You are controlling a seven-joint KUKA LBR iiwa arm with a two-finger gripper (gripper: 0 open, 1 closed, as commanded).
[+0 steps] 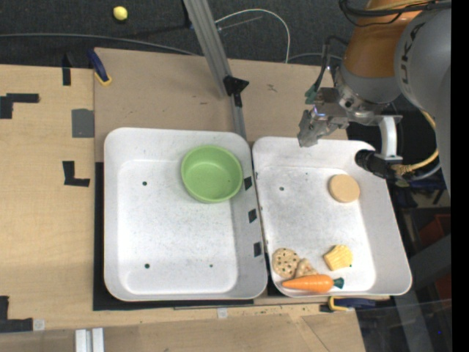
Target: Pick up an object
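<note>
My gripper (311, 133) hangs over the far rim of the right bin (293, 218), with nothing seen between its fingers. In that bin lie a round tan biscuit (344, 188) towards the right, a brown spotted cookie (284, 261), a yellow cheese-like piece (338, 257) and an orange carrot (313, 284) along the near edge. The biscuit sits below and to the right of the gripper, apart from it. A green bowl (212, 173) stands in the left bin (146, 226) at its far right part.
A slanted grey pole (212, 42) with a black clamp rises behind the bins. Cables loop on the bench behind the right bin. A small yellow ball (120, 12) lies far back on the dark floor. Black tape marks dot the wooden bench at left.
</note>
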